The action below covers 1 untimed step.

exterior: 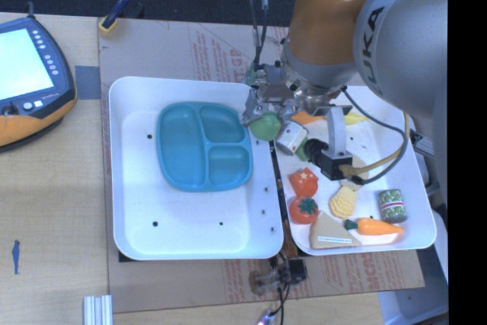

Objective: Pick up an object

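Observation:
My gripper [266, 116] hangs over the seam between the two bins, under the grey arm with its orange band. A round green fruit [265, 126] sits between its fingertips, over the right rim of the left bin [125, 164], and the fingers are closed on it. A small silver can [291, 138] lies just right of the fruit in the right bin [422, 194]. In the left bin lies a blue divided plate [204, 146], left of the gripper.
The right bin holds two red fruits [303, 181] [303, 209], a yellow corn piece [343, 201], a green can [392, 204], a carrot [373, 226] and a sandwich wedge [329, 234]. A teach pendant [23, 80] rests at the far left of the bench.

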Available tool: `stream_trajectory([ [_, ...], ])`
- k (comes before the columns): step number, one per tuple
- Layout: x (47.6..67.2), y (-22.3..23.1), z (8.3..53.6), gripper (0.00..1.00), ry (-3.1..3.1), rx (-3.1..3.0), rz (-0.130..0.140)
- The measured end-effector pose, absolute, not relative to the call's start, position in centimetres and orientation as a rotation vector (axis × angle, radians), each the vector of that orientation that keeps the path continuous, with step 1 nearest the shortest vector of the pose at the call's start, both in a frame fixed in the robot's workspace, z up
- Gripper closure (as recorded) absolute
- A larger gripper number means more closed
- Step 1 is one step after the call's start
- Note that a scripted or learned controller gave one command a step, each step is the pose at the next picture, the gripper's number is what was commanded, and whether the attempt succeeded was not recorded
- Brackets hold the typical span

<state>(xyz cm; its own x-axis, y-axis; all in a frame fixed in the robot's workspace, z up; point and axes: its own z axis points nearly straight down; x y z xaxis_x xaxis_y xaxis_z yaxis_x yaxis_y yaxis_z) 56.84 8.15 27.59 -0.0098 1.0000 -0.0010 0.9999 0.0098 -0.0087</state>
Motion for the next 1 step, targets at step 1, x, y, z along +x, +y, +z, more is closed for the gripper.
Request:
stream_trajectory([
  [1,56.85,8.10,28.60,1.00,-2.231,-2.201,0.014],
])
